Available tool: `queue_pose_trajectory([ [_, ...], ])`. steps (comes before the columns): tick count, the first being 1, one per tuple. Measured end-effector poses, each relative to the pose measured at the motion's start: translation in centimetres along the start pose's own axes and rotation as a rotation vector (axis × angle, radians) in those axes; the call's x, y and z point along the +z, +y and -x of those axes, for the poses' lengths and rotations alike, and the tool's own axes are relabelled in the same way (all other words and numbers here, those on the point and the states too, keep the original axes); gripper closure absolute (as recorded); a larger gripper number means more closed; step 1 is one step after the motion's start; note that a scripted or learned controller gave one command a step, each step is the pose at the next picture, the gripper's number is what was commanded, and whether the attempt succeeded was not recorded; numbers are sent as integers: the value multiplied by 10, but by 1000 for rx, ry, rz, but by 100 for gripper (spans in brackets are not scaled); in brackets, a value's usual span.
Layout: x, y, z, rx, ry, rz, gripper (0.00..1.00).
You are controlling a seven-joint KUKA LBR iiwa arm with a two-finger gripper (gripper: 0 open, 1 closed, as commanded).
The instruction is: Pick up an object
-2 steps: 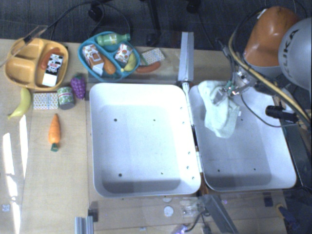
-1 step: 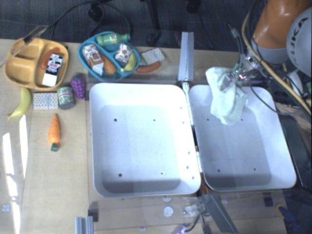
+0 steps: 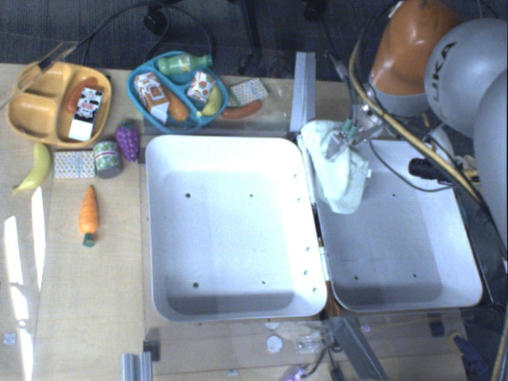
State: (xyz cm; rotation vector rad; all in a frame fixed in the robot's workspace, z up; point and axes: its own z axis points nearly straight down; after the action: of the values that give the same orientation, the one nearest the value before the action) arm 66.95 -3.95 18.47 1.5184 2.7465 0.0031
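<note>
A cloth point(image 3: 337, 169) lies in the right bin's point(image 3: 413, 284) far-left corner.

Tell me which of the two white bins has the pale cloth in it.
The right bin, under the gripper. The pale cloth lies at its far left corner; the left bin has no cloth.

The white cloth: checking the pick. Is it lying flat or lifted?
Lifted and bunched: the white cloth hangs from the gripper over the right bin.
</note>
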Motion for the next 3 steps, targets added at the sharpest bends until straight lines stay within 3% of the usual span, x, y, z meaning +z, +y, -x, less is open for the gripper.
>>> queue_pose_trajectory([
  [1, -1, 15, -24, -50, -2, 0, 100],
  [2, -41, -39, 63, 139, -2, 0, 100],
  [3, 0, -10, 16, -22, 0, 0, 100],
])
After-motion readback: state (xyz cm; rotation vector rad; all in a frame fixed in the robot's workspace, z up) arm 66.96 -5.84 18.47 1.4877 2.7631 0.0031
